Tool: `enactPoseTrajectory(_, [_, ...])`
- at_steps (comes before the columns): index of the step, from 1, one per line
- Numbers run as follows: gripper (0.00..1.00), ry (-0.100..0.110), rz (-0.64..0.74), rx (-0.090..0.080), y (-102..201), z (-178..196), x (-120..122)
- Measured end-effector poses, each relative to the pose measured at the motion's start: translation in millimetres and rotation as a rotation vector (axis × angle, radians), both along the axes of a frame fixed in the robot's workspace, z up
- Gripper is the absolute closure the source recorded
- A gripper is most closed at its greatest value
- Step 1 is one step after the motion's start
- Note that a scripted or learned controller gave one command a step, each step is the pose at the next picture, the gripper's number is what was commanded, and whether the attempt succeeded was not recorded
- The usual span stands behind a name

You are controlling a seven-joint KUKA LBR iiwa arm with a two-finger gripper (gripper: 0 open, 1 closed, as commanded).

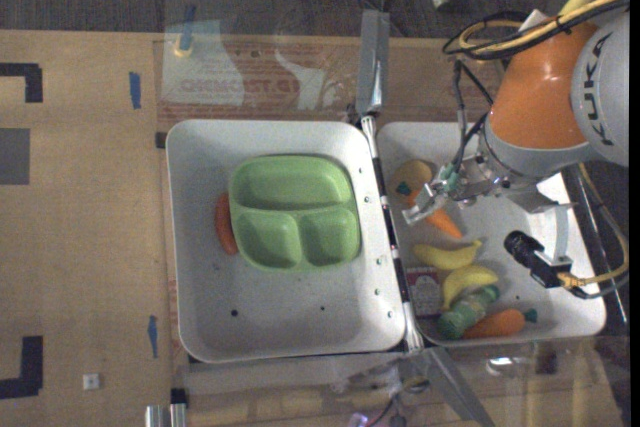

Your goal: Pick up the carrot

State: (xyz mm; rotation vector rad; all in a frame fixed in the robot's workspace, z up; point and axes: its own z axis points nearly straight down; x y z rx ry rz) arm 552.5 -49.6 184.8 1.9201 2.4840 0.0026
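Touching end effector (pixel 428 206): carrot (pixel 447 224)

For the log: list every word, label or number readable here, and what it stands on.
"KUKA", partly cut off, on the grey arm.
Faint lettering on the clear sheet above the left bin: too blurred to read.
Label on the small red packet in the right bin: too small to read.
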Motion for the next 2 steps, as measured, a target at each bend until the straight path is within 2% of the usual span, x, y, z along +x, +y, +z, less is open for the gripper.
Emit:
enactPoseTrajectory(1, [0.00,-0.008,-0.067,-0.001,-52,-96,31])
enactPoseTrajectory(2, [1.00,-0.014,-0.072,-0.004,-55,-85,32])
